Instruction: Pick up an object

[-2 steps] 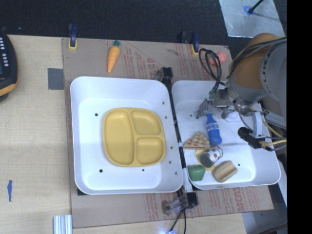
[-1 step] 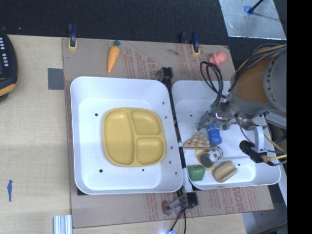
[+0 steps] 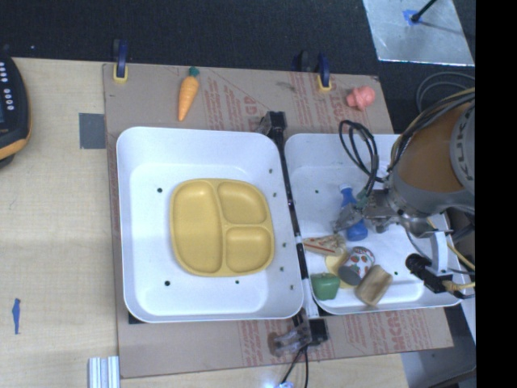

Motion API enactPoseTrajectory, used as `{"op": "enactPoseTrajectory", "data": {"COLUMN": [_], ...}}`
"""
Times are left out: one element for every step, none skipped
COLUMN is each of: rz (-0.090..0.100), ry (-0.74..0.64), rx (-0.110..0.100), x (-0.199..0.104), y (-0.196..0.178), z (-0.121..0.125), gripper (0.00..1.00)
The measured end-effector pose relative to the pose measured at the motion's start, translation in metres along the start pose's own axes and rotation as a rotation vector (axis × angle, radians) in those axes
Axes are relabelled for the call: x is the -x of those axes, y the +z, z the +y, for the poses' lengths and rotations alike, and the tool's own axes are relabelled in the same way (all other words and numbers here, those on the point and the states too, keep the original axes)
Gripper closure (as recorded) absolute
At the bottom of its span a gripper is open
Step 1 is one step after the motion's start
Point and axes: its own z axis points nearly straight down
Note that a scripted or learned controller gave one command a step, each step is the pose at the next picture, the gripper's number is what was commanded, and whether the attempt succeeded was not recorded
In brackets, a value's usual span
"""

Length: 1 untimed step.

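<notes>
- Your gripper (image 3: 355, 215) is down in the right bin (image 3: 323, 156), right at the blue toy (image 3: 352, 217). Looks like the grab step, but I can't tell whether it's holding anything.
- Next you'd need a clean straight lift.
- A green block (image 3: 325, 284), a brown block (image 3: 373, 285) and other small clutter crowd just below; the yellow tray (image 3: 222, 225) sits in the left bin (image 3: 141, 217).
</notes>
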Motion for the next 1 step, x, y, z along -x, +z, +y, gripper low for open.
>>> {"op": "enactPoseTrajectory", "data": {"rz": [-0.001], "ry": [-0.002], "rx": [0.01], "x": [0.0089], "y": [-0.0018], "z": [0.0569], "gripper": [0.0]}}
